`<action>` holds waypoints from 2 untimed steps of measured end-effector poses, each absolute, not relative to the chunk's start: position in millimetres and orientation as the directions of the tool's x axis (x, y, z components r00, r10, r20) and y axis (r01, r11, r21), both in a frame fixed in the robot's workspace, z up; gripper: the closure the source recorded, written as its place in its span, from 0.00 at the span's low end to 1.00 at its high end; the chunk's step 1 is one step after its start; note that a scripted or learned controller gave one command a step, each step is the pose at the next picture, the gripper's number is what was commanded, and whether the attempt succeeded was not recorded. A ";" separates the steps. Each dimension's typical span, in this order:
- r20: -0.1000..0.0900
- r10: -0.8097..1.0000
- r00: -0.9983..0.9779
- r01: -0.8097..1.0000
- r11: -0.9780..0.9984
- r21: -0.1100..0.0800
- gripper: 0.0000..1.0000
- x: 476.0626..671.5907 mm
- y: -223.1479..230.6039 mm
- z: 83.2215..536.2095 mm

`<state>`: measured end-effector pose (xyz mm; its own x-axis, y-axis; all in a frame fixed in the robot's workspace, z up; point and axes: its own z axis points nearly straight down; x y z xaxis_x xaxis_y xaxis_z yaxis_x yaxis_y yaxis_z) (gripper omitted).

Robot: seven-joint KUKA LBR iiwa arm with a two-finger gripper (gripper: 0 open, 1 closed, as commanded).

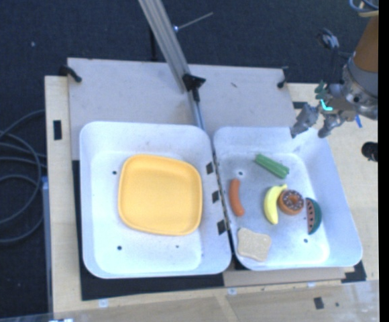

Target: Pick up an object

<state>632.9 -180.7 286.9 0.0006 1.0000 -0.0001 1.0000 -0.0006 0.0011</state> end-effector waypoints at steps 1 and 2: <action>0.000 1.000 0.001 1.000 -0.001 0.001 0.00 632.9 -180.7 286.9; 0.000 1.000 0.001 1.000 -0.001 -0.003 0.00 639.3 -186.5 239.7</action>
